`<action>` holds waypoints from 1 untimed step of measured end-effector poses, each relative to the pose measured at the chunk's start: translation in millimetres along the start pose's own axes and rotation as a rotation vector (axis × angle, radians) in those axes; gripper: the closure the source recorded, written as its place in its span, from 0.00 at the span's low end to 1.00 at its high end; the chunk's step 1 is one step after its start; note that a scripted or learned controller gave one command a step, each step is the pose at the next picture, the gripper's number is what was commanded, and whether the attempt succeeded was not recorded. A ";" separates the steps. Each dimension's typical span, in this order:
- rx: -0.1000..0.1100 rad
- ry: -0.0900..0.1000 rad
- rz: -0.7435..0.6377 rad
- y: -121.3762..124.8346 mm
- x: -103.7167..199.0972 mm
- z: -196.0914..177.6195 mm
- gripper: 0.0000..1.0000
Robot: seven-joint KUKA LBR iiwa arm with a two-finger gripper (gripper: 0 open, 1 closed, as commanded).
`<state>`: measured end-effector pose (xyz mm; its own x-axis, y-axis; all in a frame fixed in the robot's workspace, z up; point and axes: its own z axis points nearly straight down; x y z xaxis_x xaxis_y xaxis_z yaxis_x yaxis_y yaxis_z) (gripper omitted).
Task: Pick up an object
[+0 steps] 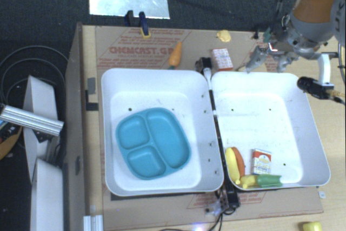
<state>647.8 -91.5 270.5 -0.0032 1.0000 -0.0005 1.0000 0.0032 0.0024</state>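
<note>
The fingers hang spread and empty over the right bin's far edge, while the pickable cluster (banana, red box, green piece) lies at its near-left corner, diagonally across, the banana's long axis running near-to-far.

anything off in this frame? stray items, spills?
Yes, strays outside the bins. An orange carrot-like piece, a small red-and-white box and a yellow lump lie on the cardboard beyond the far rims; another yellow piece sits off the near right corner. No spill seen.
</note>
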 end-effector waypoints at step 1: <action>0.017 0.001 0.006 -44.2 -41.6 171.8 0.00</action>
<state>604.1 -133.4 98.6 0.0033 1.0000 0.0009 0.9999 -0.0033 -0.0141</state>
